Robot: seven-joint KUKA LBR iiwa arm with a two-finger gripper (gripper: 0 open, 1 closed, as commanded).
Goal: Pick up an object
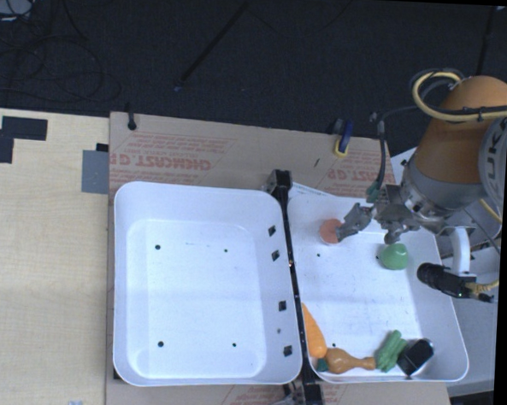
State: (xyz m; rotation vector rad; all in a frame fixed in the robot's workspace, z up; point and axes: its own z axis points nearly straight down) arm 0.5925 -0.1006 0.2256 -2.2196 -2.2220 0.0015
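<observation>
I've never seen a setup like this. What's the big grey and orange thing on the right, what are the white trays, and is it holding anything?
One camera looks down at a slant on a bench. The grey and orange shape is a robot arm reaching in from the right; its gripper hovers over the right white bin, beside a small orange-red ball and a green ball. Near that bin's front edge lie an orange carrot-like piece, a tan gourd-like toy, a green piece and a black block. The left bin sits alongside. Whether anything is gripped isn't clear.
</observation>
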